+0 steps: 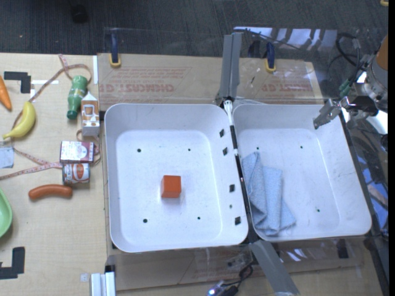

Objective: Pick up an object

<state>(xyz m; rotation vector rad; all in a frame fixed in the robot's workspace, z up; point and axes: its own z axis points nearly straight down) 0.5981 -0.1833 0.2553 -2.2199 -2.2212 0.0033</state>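
One arm (375, 73) at top-right, gripper (329, 114) above right bin (345, 165) rim, jaw state unclear.

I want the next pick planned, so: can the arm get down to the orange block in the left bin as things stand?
Probably yes. The orange block sits alone on the left bin's floor, away from the walls. The gripper hangs over the right bin's far corner, and would have to cross the divider.
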